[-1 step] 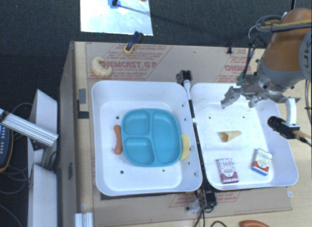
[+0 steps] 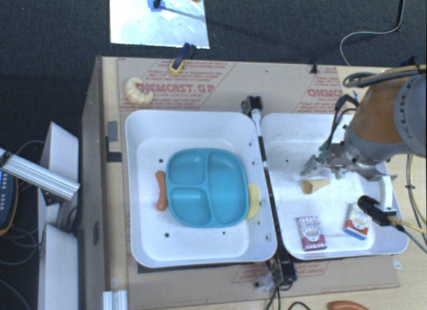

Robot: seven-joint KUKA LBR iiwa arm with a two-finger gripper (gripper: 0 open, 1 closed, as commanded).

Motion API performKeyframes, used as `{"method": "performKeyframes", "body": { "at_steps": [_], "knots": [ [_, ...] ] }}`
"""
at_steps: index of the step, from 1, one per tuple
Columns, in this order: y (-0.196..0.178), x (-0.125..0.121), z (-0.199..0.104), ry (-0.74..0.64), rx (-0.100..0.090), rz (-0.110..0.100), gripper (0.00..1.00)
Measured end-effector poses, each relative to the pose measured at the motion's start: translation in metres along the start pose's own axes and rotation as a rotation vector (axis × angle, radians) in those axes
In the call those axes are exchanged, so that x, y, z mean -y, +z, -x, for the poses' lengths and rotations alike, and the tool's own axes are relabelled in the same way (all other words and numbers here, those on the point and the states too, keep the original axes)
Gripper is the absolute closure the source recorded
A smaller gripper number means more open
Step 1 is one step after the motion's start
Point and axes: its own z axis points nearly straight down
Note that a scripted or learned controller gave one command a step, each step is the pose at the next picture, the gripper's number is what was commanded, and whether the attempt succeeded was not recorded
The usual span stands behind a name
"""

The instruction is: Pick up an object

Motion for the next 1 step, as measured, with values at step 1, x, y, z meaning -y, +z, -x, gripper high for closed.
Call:
{"method": "performKeyframes", "body": {
  "at_steps": [1],
  "knots": [
    [0.0208,0.0182,-0.0189,-0.001,-0.001,0.003,0.00]
  ]
}}
